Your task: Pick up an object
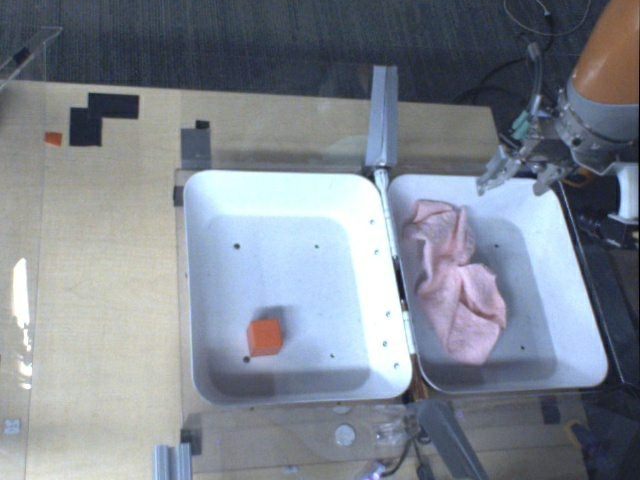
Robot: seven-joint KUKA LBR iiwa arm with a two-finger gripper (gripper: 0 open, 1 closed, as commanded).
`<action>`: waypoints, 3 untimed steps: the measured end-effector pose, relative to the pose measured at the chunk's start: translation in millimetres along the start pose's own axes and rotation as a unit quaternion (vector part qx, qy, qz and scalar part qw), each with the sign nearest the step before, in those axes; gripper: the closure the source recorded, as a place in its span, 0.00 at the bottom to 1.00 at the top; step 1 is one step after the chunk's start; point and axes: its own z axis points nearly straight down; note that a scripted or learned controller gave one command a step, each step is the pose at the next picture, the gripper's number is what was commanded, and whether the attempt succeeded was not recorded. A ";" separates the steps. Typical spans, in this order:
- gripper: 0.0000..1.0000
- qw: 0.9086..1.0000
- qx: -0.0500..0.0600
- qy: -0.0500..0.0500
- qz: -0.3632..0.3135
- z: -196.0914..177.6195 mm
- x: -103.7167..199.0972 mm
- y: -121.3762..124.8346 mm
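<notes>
From where I stand, 2 shallow white bins sit side by side on the pale wooden bench (100,288), with a grey metal bar (380,118) running away from the seam between them at the far side.

The left bin (200,268) holds 1 small orange block (265,337), resting on the floor of the bin toward its near left part, apart from every wall.

The right bin (570,268) holds a crumpled pink cloth (455,280). It lies along the left half of that bin, its far end bunched close to the far left corner and its near end spreading toward the middle of the floor. The right half of that bin's floor is bare.

The arm (615,58) comes in at the far right, its orange band at the top corner and the grey wrist below it. The gripper (518,177) hangs over the far rim of the right bin, toward its right end, well apart from the orange block and off to the right of the cloth's far end. Its 2 fingers (492,179) point down and are spread apart, and nothing sits between them.

On the bench's far left lie a few black patches (100,116) and 1 tiny orange marker (53,139).
</notes>
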 end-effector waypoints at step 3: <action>0.00 0.999 -0.001 -0.001 -0.037 -37.5 -87.9 -5.1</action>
